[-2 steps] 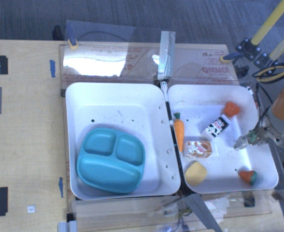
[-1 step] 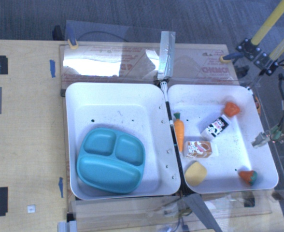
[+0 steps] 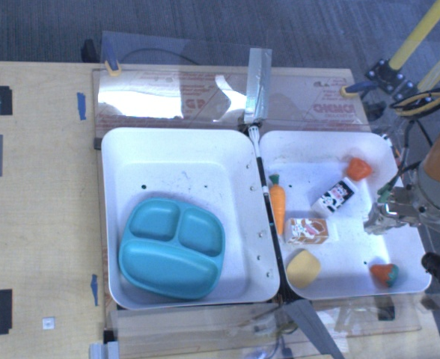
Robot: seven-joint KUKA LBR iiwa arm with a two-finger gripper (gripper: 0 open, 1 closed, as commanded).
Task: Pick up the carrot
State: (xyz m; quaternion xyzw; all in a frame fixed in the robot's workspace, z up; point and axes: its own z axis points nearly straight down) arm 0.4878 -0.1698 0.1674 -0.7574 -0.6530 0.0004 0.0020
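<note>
Orange carrot [image 3: 277, 206] with green top, lying lengthwise at left edge of right bin [image 3: 332, 286], gripper [image 3: 382, 219] at right, open or closed cannot be told

Orange carrot [image 3: 278, 206], green top; teal divided plate [image 3: 173, 248]; white bins [image 3: 175, 152]; black-and-white cow-patterned carton [image 3: 334, 196]; yellow lemon [image 3: 303, 268].

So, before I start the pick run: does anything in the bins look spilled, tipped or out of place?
Nothing stands out. The orange toy carrot with a green top lies flat against the right white bin's left wall, apart from the other small items; the blue divided plate sits level in the left white bin.
</note>
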